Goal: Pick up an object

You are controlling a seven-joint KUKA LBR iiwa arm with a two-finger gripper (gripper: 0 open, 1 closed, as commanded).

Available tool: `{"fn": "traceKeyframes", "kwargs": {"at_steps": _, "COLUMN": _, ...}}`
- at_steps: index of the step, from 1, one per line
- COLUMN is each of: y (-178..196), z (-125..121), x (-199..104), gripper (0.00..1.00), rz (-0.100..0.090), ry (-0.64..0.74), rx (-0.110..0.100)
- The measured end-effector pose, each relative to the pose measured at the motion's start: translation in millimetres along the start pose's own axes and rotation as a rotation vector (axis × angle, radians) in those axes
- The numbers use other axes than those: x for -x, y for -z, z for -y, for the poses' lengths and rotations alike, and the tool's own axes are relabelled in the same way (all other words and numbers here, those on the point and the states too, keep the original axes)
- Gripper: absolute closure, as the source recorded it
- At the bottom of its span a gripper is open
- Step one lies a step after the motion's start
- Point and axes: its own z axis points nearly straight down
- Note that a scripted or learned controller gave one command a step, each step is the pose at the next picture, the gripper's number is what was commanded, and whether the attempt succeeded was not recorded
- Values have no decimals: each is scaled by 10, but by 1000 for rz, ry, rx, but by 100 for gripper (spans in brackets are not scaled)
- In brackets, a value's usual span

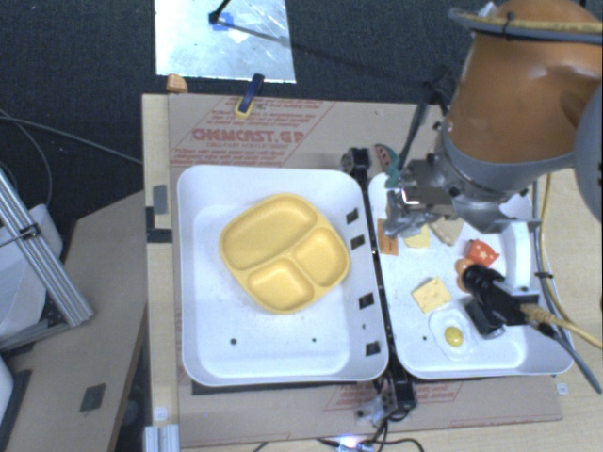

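In the left bin (207, 328) a yellow divided plate (283, 250) lies flat near the middle, well apart from me. Past the rims where the two bins meet, a small orange strip (385, 240) lies in the right bin (419, 356), close against its left wall. My fingers (403, 217) hang low just beside that strip, over the upper left part of the bin. A pale yellow piece (417, 239) sits just below and to the right of them. From this angle they are a knot of grey metal, and I cannot tell whether they are parted or closed, nor whether they touch either piece. Nearer the front lie a yellow square (431, 295) and then a fried egg (453, 334). Further right sits an orange-red thing (480, 250), too small to make out. My arm covers the bin's far corner.
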Motion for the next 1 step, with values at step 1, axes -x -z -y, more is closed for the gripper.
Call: {"fn": "traceKeyframes", "kwargs": {"at_steps": 1, "y": 302, "z": 7, "x": 541, "gripper": 100, "rz": 4, "ry": -15, "rx": -4}}
